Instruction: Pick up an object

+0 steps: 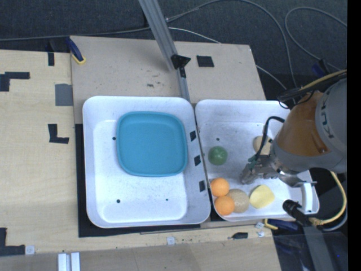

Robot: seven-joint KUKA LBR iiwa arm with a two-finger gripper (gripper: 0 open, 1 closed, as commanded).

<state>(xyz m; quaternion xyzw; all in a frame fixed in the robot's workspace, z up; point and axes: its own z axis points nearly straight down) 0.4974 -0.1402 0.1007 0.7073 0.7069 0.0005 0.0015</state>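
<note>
Two shallow white bins side by side on wooden bench point(34, 168). Left bin point(101, 208) with square teal plate point(152, 143) lying flat, upper middle. Right bin point(231, 114) with all loose items, arm point(307, 131) reaching in from right, orange band just above wrist. Gripper point(250, 173) low over right bin floor, right of centre, pointing down-left; finger spread too small and dark to judge, cannot tell if wide or narrow, nothing visibly between them. Green ball point(218, 155) near bin centre, left of gripper, apart from it. Orange ball point(220, 187) below green one, second orange ball point(224, 205) just beneath and touching or nearly touching first. Tan round item point(239, 200) beside lower orange ball, touching it. Yellow item point(262, 196) right of tan one, just below gripper, close but contact unclear. Pale rounded item point(259, 144) partly hidden behind wrist, near bin's right side. Grey pole point(163, 33) crossing bench from top toward gap between bins. Black cables on dark floor, upper right.
</note>
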